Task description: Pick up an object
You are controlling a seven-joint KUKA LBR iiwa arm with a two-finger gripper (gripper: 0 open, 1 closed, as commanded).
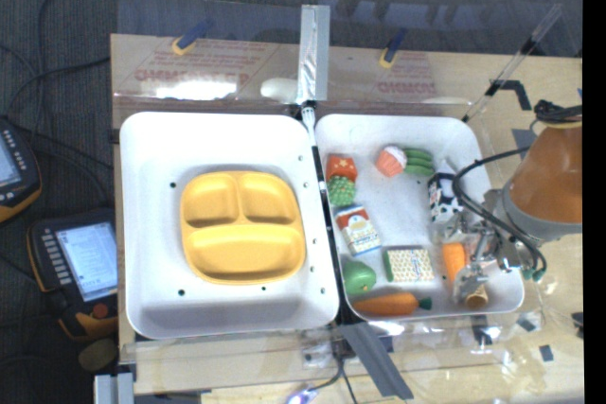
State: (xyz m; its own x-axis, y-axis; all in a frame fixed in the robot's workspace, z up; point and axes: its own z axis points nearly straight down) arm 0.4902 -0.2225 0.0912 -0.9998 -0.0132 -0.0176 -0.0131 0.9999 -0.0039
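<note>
The hand (471,268), grip state unclear, sits beside an orange carrot (454,260) pointing up-down in view.

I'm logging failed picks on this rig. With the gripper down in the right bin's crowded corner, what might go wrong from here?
1. The gripper sits among an orange carrot-shaped toy, a black-and-white cow toy and a small tan cone; it may nudge one or catch two.
2. The shallow white right bin has its wall close by, so a finger may strike it.
3. Loose black cables near the wrist might snag.
</note>
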